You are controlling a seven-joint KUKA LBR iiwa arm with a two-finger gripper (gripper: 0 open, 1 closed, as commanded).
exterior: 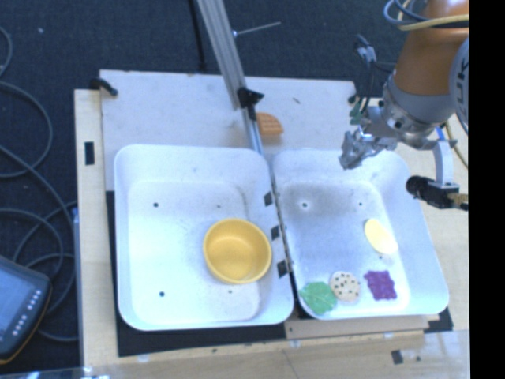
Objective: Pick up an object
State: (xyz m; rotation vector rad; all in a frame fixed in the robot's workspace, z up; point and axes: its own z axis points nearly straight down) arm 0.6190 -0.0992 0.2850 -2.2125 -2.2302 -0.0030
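sitting in the left bin (142,212), toward its near right part: a round yellow bowl (237,249), smooth and matte, opening facing up, well apart from the gripper. resting beyond the bins on the bench (170,105), just right of a slanted metal rail (225,46): a small orange ribbed piece (269,125). lying along the near edge of the right bin (331,204), in a row: a green leafy-looking lump (318,296), a pale round biscuit-like disc with dark specks (344,285), a purple rough-edged square piece (381,284). lying further back by the right wall of that bin: a pale yellow smooth oval (380,236), nearest of the loose things to the tool yet not touching it, down and slightly right of it in the view. hovering over the far rim of the right bin: the gripper (353,155), metal-grey, pointing down and left, nothing showing between its tips; cannot tell whether spread or pressed together, being too small and blurred. rising behind it: the orange band of the arm (430,54), glossy, with grey cabling looping on top. showing both bins as shallow white trays, faintly speckled with grey scuffing.
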